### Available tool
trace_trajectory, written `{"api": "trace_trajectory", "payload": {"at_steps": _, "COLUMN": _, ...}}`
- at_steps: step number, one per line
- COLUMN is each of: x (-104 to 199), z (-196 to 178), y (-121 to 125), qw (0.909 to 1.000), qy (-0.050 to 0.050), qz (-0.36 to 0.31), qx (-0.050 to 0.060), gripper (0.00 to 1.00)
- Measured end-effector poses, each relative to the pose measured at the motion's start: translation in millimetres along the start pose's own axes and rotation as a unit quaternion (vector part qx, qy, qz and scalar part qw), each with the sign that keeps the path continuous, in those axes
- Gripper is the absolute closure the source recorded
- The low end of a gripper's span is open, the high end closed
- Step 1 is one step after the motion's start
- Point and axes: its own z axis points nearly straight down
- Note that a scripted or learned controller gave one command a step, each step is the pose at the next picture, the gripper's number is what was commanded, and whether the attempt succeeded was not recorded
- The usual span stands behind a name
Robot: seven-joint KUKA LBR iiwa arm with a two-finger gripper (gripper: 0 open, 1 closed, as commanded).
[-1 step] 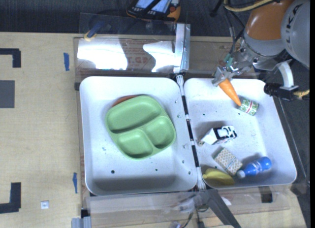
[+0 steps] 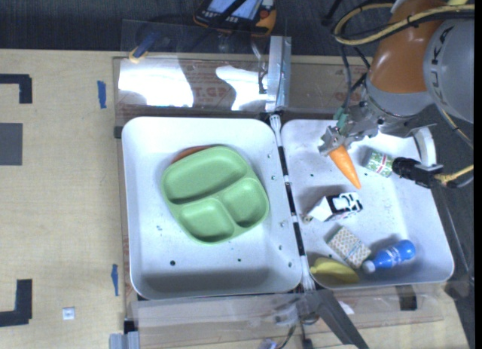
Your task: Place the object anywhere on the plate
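Observation:
A green plate [image 2: 216, 191] with three compartments lies tilted in the left bin [image 2: 143, 144], with something orange-red peeking out from under its far edge. In the right bin [image 2: 301, 140], my gripper [image 2: 338, 136] reaches in from the upper right. Its fingers are closed on the thick top end of an orange carrot [image 2: 346, 166]. The carrot slants down and to the right from the fingers, its tip pointing toward the middle of the bin.
Also in the right bin are a small green-labelled can [image 2: 379, 163], a white and black item [image 2: 339, 206], a patterned box [image 2: 350, 246], a blue bottle [image 2: 388, 256] and a banana [image 2: 334, 270]. A metal divider [image 2: 287, 189] separates the bins.

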Motion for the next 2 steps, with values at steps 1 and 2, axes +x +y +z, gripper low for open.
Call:
{"api": "trace_trajectory", "payload": {"at_steps": 1, "x": 63.6, "z": 0.1, "y": -14.8, "qw": 0.9994, "qy": 0.0, "qz": -0.035, "qx": 0.0, "gripper": 1.0}}
{"api": "trace_trajectory", "payload": {"at_steps": 2, "x": 129.2, "z": -157.3, "y": 24.7, "qw": 0.9948, "qy": -0.001, "qz": -0.101, "qx": -0.002, "gripper": 1.0}}
